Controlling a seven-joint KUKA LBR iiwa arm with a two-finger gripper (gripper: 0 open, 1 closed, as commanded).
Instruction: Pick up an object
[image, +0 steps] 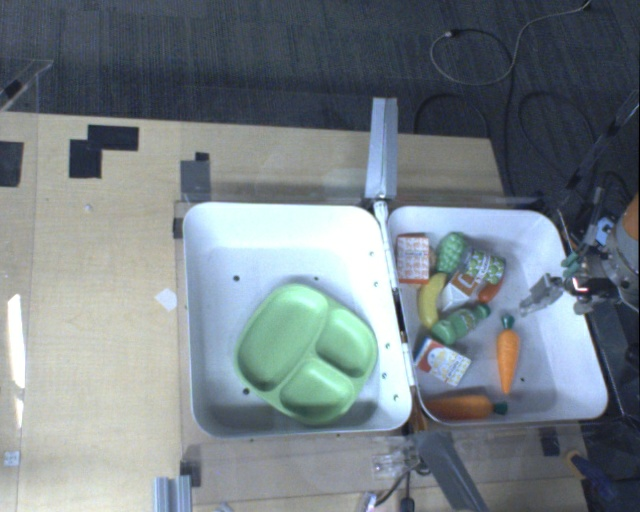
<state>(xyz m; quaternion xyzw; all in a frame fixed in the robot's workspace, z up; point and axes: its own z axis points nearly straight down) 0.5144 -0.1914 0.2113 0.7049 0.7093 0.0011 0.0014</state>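
While the arm reaches in from the right, the bench (90, 300) carries two white bins side by side: left bin (205, 260) holds one item, a green three-compartment plate (307, 351), lying tilted toward the bin's front half. Right bin (585, 385) holds the small stuff, all clustered in its left and middle part. Count: two carrots, one upright-ish carrot (508, 358) mid-bin with green top pointing up-frame, one flat carrot (462, 406) along the front wall; one banana (432, 298) next to the divider; one small red-and-white box (412, 257) at the back left; one white carton (443, 362) at front left; one green bottle (461, 323) lying between banana and upright carrot; plus a green-and-orange pouch cluster (470, 267) at the back, can't split it into separate items reliably. The tool (541, 294) sits over the right side of the right bin, near its right wall, up-frame and right of the upright carrot, apart from it. Nothing visible between its fingers; how wide it's spread can't tell at this resolution
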